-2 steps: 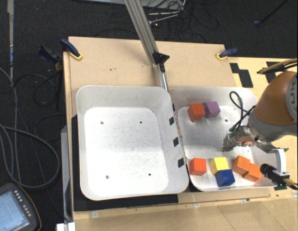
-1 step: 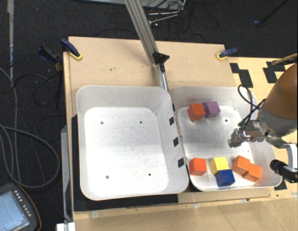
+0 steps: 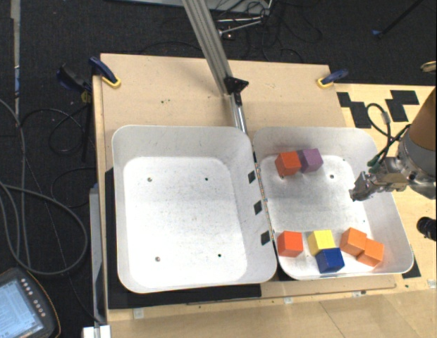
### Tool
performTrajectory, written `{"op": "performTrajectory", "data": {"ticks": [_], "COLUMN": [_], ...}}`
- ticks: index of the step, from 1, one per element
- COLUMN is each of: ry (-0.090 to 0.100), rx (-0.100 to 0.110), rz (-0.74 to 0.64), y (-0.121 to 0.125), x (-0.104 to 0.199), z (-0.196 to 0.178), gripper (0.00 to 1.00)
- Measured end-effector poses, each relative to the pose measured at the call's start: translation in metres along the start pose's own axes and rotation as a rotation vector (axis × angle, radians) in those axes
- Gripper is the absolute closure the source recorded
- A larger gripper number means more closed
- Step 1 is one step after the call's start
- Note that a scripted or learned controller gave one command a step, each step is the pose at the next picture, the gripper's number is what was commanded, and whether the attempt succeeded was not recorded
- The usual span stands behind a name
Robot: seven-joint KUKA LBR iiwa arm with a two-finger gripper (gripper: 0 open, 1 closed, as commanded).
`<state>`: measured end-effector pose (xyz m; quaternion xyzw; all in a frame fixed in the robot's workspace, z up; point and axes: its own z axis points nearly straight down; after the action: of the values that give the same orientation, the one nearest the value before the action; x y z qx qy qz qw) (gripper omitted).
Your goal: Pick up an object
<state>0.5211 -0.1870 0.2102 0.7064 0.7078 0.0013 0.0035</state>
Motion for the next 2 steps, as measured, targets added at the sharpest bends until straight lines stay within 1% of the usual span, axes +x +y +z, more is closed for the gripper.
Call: {"op": "performTrajectory", "data": {"ticks": [1, 2], "ry": [0.0, 0.005], "rx": [-0.001, 0.006], "rz": [-0.002, -0.007], "y": [0.012, 0.02], "x": [0.001, 0.059], "z": [-0.052, -0.04], "gripper": [1.0, 1.0]}}
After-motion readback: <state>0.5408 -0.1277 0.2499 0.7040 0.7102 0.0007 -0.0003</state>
